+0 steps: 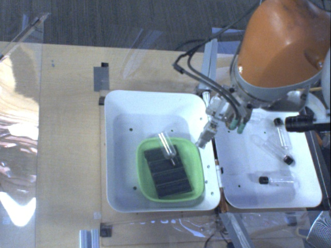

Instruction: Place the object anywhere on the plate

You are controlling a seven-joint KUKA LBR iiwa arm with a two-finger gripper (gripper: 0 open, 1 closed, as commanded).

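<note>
green plate (194, 161) in left bin (119, 138) already carries the dark ridged block (166, 172). my pincer (167, 148) stands over its top end, fingers slightly apart, gripping nothing. risk: lifting crooked snags the block, drags it off.

We're seeing the green plate (194, 161) sitting in the left bin (116, 154), w/ a black ridged block (166, 175) taking up most of its middle; a clear tube (166, 144) is lying across the block's far end. Bare bin floor is lying open left of and beyond the plate. The arm (282, 40) is hanging over the divide btwn bins, blocking approach from the right. In the right bin (310, 190), clear tubes (282, 137) are lying scattered, w/ free floor near its left side.
</note>
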